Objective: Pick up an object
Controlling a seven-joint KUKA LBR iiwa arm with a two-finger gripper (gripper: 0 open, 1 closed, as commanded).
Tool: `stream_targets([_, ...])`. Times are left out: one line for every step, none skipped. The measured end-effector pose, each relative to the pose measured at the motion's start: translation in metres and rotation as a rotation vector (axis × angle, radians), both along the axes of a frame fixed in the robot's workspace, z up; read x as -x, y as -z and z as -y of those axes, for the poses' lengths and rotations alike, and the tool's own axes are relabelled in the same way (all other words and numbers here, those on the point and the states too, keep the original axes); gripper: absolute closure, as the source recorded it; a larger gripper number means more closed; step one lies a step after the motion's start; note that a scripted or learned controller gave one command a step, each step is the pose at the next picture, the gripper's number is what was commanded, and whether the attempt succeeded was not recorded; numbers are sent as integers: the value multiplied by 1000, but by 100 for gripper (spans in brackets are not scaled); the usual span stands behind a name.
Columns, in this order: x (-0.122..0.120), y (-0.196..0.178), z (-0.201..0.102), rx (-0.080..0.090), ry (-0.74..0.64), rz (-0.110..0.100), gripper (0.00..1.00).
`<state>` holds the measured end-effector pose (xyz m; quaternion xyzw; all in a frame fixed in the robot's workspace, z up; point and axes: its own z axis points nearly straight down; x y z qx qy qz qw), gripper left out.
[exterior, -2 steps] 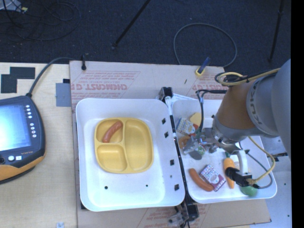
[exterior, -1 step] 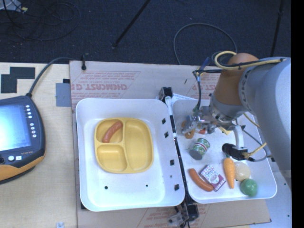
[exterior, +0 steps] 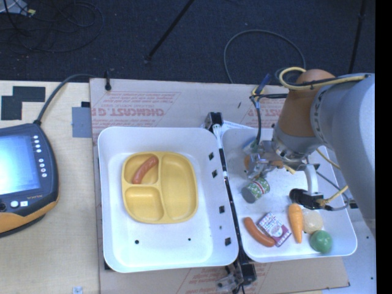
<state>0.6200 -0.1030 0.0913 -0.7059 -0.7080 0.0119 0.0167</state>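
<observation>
Where the right bin (exterior: 343, 237) lies, hand (exterior: 262, 164) above can (exterior: 256, 188).

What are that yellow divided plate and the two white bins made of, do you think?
The yellow divided plate looks like moulded plastic: one even colour, rounded compartment walls, a soft sheen. The left bin and the right bin also look like thin moulded plastic, smooth and white with rounded corners and raised rims, though coated metal can't be ruled out from here.
</observation>
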Motion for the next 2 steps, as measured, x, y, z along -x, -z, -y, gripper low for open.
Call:
stream_targets([-4,-3,0,3,-1,18,0])
stream_targets([16,5,-20,7,1,36,0])
